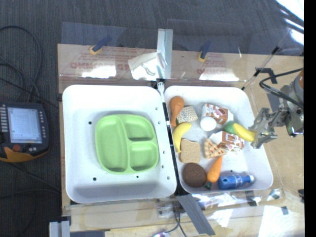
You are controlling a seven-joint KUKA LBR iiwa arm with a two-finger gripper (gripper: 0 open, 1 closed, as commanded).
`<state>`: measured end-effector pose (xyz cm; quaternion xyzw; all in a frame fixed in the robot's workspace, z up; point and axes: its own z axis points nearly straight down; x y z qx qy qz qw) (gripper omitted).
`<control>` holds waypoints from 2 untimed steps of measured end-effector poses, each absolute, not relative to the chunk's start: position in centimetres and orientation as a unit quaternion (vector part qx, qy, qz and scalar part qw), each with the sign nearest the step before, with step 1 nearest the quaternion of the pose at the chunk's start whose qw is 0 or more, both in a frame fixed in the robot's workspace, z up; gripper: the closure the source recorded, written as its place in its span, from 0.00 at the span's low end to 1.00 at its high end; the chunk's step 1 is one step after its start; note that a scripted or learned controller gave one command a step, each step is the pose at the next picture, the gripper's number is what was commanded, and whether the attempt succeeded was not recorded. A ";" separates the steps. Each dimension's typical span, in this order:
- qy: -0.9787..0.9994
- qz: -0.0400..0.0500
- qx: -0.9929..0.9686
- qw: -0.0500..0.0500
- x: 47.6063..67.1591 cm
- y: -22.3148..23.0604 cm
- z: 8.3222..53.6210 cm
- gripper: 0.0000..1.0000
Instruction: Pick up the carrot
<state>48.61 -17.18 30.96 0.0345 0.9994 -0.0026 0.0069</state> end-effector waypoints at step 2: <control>0.999 0.002 -0.040 -0.006 48.1 -12.3 15.6 0.00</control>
